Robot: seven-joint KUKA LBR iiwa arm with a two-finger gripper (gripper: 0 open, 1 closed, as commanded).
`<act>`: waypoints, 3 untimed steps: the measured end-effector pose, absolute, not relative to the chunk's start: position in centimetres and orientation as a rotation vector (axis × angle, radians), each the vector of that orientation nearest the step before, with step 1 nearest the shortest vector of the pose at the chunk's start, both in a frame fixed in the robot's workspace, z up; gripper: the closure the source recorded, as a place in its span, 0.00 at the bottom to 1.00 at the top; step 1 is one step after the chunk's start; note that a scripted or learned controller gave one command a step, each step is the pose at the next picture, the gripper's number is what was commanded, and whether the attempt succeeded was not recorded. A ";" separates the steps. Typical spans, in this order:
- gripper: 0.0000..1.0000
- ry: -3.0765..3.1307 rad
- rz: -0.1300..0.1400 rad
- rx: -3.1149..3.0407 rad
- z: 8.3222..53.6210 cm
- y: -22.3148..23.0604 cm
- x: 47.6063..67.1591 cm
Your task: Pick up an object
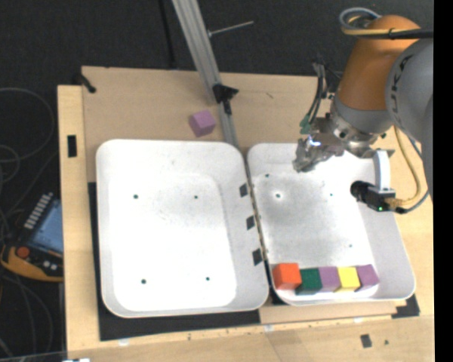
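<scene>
Gripper (311, 157) hangs over the far end of the right bin (377, 236), can't tell its grip, well away from the orange block (288, 275) row at the near wall.

We've got the grey KUKA arm (408, 74) coming in from the right, with its orange band (370, 62) sitting just above the wrist. The wrist is angled down and to the left, ending in the small metallic two-finger gripper (308, 159). A white bracket with a black module (374, 187) hangs off the wrist's side, with cables looping around it.
</scene>
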State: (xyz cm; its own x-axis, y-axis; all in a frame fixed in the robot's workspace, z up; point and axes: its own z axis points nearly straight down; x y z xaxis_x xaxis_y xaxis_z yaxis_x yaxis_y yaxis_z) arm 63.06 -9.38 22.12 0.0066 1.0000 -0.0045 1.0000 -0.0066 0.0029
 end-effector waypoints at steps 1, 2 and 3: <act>1.00 2.216 0.002 2.219 23.2 -9.1 63.1; 1.00 2.210 -0.007 2.229 21.9 -16.6 58.3; 1.00 2.235 -0.005 2.221 14.0 -8.2 54.0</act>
State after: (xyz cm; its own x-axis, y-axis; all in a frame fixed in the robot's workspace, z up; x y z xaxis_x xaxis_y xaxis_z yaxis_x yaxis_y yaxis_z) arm 53.98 -8.18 14.03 -0.0062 1.0000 0.0042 0.9999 0.0062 -0.0089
